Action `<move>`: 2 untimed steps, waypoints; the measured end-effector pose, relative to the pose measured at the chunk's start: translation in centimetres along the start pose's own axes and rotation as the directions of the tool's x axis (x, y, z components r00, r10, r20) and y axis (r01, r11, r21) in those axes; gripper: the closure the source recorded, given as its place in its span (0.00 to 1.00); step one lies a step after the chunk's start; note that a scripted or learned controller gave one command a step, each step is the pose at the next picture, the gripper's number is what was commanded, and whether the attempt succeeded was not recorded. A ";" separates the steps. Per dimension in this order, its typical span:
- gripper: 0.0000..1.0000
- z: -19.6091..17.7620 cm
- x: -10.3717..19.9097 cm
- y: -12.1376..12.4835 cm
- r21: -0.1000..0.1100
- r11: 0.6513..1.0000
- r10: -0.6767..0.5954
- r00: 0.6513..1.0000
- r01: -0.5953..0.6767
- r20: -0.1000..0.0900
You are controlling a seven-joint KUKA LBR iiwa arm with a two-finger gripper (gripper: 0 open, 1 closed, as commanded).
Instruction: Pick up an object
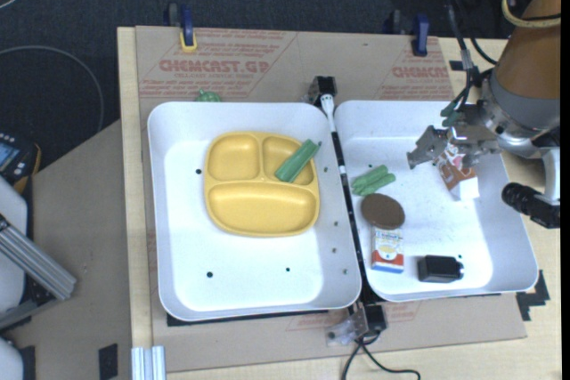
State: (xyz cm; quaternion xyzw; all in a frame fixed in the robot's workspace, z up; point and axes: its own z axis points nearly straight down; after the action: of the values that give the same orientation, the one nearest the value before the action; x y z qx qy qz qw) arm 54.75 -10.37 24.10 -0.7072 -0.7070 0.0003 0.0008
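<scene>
green pod (372,181) in the right bin (503,276) looks the likeliest pick; it lies near the bin's left wall, just above the brown round disc (383,211). its long axis runs left-right w/ a slight tilt, right end higher. the tool (450,142) hangs over the upper middle of the same bin, so the pod sits to the tool's left and a bit toward the camera, near but apart. only one arm, reaching in from the right, so no choice there.

other candidates: a small red-and-white packet (386,249) below the disc, a black block (439,268) near the bin's front edge, and a brown-white item (460,175) right under the tool, closest of all. left bin (178,191) holds a yellow divided plate (261,182) w/ a second green pod (297,161) across its rim, well apart from the tool.

tool state: can't tell whether the fingers are apart or together; metal parts blur into each other, and nothing shows clearly between them. the brown-white item is partly covered by the tool, so contact there can't be judged. the arm is cut off at the right edge.
</scene>
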 end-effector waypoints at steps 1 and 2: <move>0.00 1.7 7.5 0.6 0.003 1.000 -0.007 1.000 0.007 -0.002; 0.00 4.1 13.0 3.6 -0.003 1.000 -0.007 1.000 0.007 -0.001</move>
State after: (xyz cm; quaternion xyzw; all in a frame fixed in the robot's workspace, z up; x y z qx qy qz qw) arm 58.34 2.61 19.98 -0.7048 -0.7094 -0.0009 0.0000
